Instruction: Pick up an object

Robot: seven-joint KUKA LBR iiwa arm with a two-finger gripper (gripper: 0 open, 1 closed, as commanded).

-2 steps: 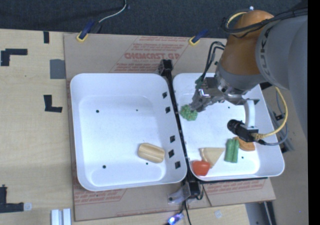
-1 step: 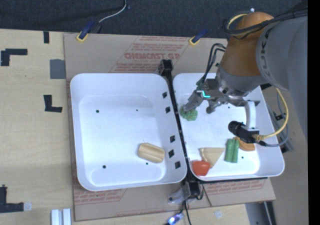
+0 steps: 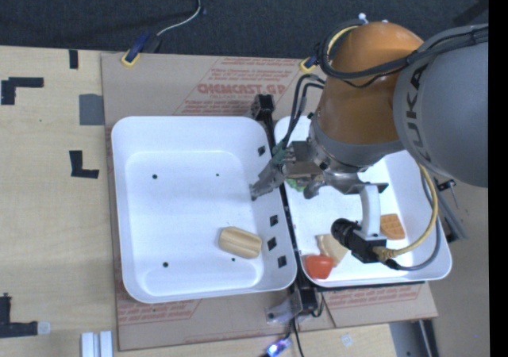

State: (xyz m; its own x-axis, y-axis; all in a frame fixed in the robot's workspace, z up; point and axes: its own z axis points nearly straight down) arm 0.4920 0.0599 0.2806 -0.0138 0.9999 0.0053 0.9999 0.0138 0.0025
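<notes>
A tan wooden cylinder [image 3: 240, 242] lies in the left bin [image 3: 151, 141], near its front right corner. In the right bin [image 3: 432, 264] a red rounded piece [image 3: 319, 266] sits at the front left, with a pale tan piece [image 3: 333, 248] just behind it and an orange square piece [image 3: 391, 226] further right. A bit of green [image 3: 295, 184] peeks out from beneath the wrist. My gripper [image 3: 272, 174] hangs over the divider between the two bins, above and behind the cylinder. The arm's orange band and grey body hide much of the right bin.
Both bins rest on a cardboard sheet [image 3: 230, 86] on the wooden bench. A black cable loop and connector [image 3: 357, 243] hang from the arm over the right bin. Black clips [image 3: 275, 243] line the divider.
</notes>
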